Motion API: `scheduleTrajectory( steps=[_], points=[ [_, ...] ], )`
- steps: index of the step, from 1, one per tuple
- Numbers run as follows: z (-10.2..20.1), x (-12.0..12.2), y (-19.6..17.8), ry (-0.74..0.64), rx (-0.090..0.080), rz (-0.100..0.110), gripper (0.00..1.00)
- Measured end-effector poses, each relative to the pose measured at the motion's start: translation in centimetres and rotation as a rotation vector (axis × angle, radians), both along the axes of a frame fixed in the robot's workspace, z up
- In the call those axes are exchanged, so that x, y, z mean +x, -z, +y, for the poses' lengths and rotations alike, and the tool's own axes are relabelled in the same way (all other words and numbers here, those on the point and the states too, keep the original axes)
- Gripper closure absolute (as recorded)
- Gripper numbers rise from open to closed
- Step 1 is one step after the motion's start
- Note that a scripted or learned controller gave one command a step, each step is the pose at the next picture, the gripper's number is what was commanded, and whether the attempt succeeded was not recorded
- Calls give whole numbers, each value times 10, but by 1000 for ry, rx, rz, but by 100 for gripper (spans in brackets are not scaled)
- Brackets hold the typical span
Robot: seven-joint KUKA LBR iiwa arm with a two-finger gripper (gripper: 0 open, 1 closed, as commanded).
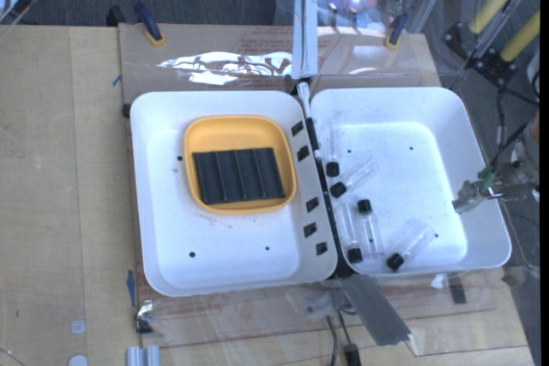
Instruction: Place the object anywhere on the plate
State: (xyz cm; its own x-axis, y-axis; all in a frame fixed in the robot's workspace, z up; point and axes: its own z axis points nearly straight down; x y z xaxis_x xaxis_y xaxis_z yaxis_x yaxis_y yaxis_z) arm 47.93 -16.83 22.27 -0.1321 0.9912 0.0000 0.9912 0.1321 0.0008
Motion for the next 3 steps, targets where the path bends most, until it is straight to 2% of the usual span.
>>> scheduleTrajectory(
  steps=[1,2,3],
  points=[
    [-28,45,-49,-259,-2,-3,100],
    [-54,114,-68,-522,-5,-6,100],
    [-53,165,-114,-758,-6,-7,100]
  ],
)
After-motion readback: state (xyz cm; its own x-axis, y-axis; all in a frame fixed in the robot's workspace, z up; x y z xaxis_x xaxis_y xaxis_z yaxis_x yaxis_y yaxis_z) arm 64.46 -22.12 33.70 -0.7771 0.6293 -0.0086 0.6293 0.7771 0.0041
